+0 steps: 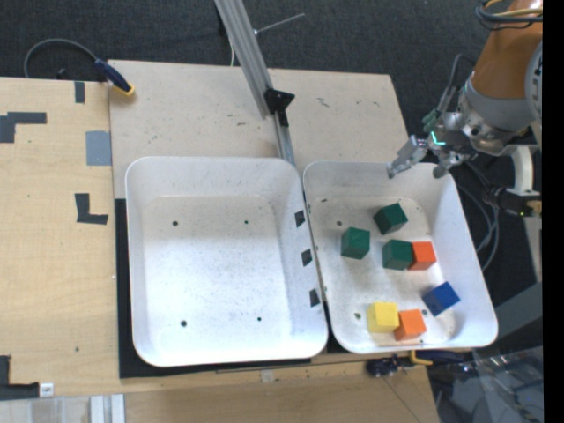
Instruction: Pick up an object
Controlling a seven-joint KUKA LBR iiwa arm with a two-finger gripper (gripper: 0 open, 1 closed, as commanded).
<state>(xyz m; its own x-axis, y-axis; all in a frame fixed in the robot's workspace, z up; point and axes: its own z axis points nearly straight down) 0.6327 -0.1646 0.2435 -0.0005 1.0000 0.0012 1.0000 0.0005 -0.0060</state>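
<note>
The right bin (335,324) holds several small cubes. Three green cubes sit near its middle (389,218), (355,242), (397,255), the last touching an orange cube (424,255). A blue cube (441,297) lies near the right wall. A yellow cube (383,316) and a second orange cube (411,324) sit side by side at the front. My gripper (418,163) hangs above the bin's far right corner, up and to the right of the nearest green cube. Its fingers are spread open with nothing between them.
The left bin (141,236) stands beside the right one. A slanted metal rail (251,51) crosses behind both bins. Cables hang right of the right bin. Grey tape marks and a blue-and-yellow clip (115,77) lie on the bench at the left.
</note>
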